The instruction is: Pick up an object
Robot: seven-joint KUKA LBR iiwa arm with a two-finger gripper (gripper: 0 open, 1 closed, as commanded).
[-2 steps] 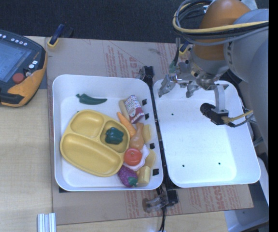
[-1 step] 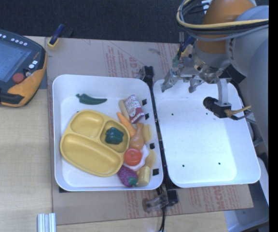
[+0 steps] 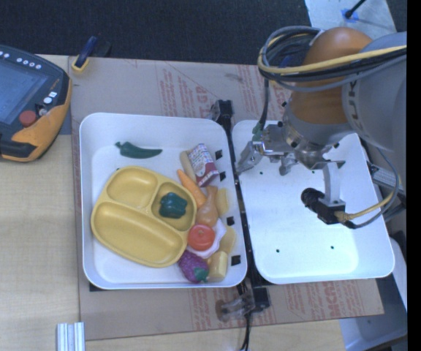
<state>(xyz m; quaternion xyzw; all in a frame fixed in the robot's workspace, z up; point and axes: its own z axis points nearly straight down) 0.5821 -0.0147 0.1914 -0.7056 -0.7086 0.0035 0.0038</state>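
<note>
Toy food is piled in the left bin (image 3: 93, 134).
Small, light, hard, slippery pieces; the carrot (image 3: 191, 186) is best pinched mid-length. The gripper (image 3: 269, 156) is hung over the right bin (image 3: 298, 262); its grip cannot be told.

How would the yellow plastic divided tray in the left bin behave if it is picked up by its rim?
The yellow plastic divided tray looks thin and moulded, so probably stiff and light. A small dark green toy sits in one compartment and may slide out if the tray tilts. Its glossy rim could slip.

Grey arm (image 3: 375, 72) with orange band (image 3: 335, 72); black and yellow cables (image 3: 291, 57) loop around it.
</note>
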